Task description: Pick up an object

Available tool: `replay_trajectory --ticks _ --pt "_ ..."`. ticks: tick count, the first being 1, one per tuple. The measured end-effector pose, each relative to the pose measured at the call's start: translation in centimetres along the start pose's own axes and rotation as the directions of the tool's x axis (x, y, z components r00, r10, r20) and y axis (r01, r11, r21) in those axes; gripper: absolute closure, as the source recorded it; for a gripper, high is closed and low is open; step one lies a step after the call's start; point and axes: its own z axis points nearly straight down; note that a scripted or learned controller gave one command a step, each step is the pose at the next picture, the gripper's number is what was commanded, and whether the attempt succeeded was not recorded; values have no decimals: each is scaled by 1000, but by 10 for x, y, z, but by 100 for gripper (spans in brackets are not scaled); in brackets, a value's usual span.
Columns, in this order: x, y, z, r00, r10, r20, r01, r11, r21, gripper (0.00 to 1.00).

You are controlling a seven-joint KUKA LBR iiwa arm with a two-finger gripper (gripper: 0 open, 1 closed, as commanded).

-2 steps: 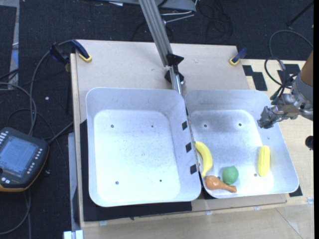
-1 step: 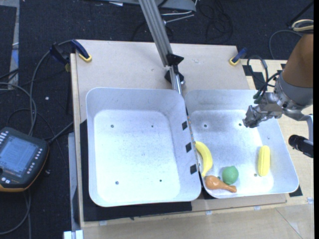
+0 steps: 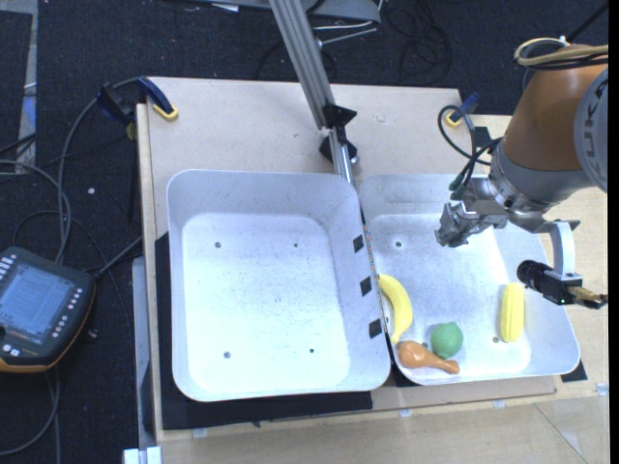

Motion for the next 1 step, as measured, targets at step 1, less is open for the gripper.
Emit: replay_trajectory --ticks 1 --pt "48 6 6 1000 0 0 0 1000 0 100"
